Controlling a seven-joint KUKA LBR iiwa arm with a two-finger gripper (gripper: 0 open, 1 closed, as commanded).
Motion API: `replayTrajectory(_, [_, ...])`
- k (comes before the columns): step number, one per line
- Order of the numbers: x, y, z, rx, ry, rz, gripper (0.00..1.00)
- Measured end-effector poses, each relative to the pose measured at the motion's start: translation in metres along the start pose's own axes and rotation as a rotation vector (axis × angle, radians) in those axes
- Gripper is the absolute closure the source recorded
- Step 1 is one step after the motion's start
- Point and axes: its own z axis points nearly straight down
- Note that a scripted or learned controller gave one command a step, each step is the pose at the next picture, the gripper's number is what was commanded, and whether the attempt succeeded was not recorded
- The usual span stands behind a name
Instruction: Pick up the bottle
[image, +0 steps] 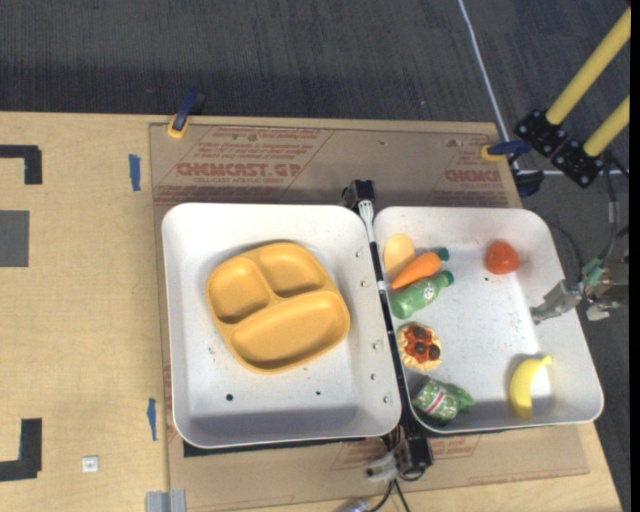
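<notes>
We see the bottle (421, 295), green with a pale label, lying on its side in the right bin (540, 232), close to that bin's left wall. A carrot (415, 269) lies just above the bottle, touching or nearly touching it, with its green top pointing away from the wall. Behind the carrot sits a pale yellow piece of toy food (398, 248), partly hidden. Below the bottle, a small tart (419, 343) with red and dark berries rests near the same wall. Further down from the bottle, a green can or pouch (439, 399) with a red and white label lies tilted near the bin's front edge. Across the bin from the bottle, a red tomato (502, 257) sits toward the back, and a yellow lemon-like fruit (528, 383) sits at the front right.

The gripper (548, 306) appears at the right bin's far side, well apart from the bottle, low over the rim. We cannot tell whether it is open or closed, and nothing is visibly in it.

On the other side of the wall beside the bottle lies the left bin (190, 330), holding a yellow divided plate (278, 304) with three compartments. Both bins rest on a cardboard sheet (240, 165) on the wooden tabletop (75, 320).
</notes>
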Motion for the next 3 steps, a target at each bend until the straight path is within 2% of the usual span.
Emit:
replayTrajectory(1, [0.0, 0.001, -0.01, -0.002, -0.001, -0.001, 1.0])
replayTrajectory(2, [0.022, 0.017, 0.151, -0.005, 0.0, 0.065, 1.0])
replayTrajectory(3, [0.051, -0.005, 0.15, -0.008, -0.004, -0.333, 1.0])
